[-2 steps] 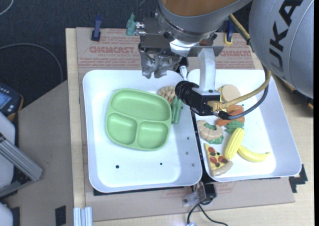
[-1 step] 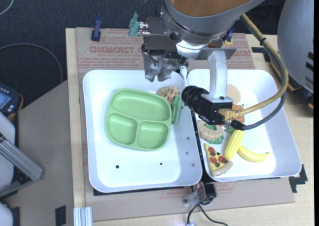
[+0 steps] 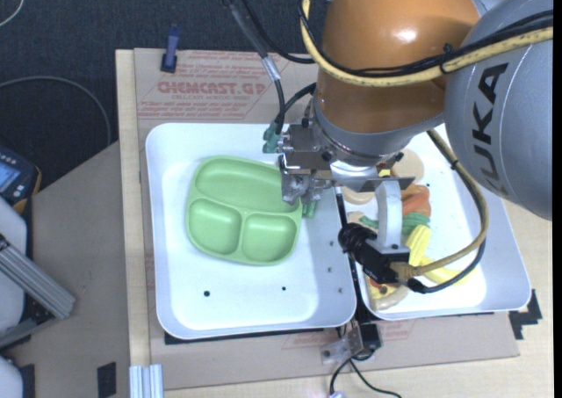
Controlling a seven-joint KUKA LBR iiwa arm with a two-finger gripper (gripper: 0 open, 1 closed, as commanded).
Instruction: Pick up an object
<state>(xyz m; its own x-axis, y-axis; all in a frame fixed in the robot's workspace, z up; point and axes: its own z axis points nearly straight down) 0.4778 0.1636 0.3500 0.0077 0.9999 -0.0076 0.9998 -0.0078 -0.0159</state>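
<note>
A light green divided plate [image 3: 235, 210] with three compartments lies in the left bin [image 3: 228, 300], towards its middle. My gripper [image 3: 299, 191] hangs low over the plate's right rim, near the wall between the two bins. The big orange and grey wrist above hides much of it. Whether it touches the rim I cannot tell.
The right bin [image 3: 500, 286] holds several toy foods beside the arm: a yellow piece [image 3: 424, 245], an orange piece [image 3: 416, 202] and a beige round piece [image 3: 407, 164]. The arm covers most of that bin. A brown board [image 3: 202, 84] lies behind the bins.
</note>
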